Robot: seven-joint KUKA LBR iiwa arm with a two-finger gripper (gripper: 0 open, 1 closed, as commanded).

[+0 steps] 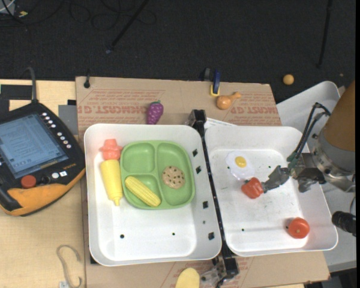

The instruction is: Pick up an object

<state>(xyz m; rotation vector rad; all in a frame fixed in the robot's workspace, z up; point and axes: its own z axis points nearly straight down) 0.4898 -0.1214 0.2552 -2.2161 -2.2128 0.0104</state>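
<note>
The end effector (270, 182) sits low in the right bin (315, 242), its dark tip touching a red toy (252, 188) beside the fried egg (239, 161). Whether it is spread or pinching, I cannot tell; the arm is cut off at the right.

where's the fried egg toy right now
The fried egg lies in the right bin, near its upper left part, just above and left of a red toy that sits by the gripper.

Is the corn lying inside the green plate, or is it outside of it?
Inside. The corn lies flat in the lower-left compartment of the green plate, within its rim, in the left bin.
</note>
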